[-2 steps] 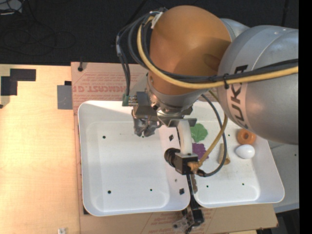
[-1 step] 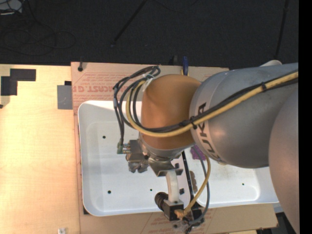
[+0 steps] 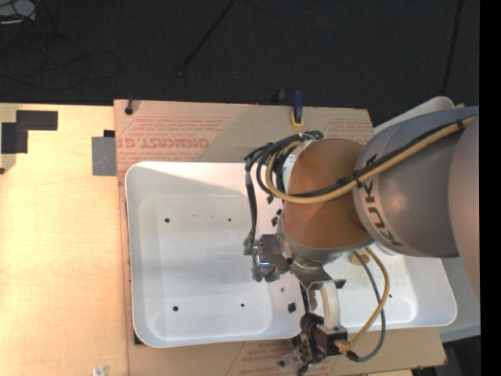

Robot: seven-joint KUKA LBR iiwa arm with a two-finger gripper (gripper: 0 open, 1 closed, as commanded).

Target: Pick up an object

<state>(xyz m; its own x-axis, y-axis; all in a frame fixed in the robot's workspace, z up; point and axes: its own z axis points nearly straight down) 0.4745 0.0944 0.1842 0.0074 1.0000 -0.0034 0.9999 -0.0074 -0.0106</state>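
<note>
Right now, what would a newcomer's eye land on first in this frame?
The big grey arm with its orange band dominates the right, hanging over the right bin. Beside it the left bin glows white, and a small blue clamp stands at the far edge of the cardboard.
</note>
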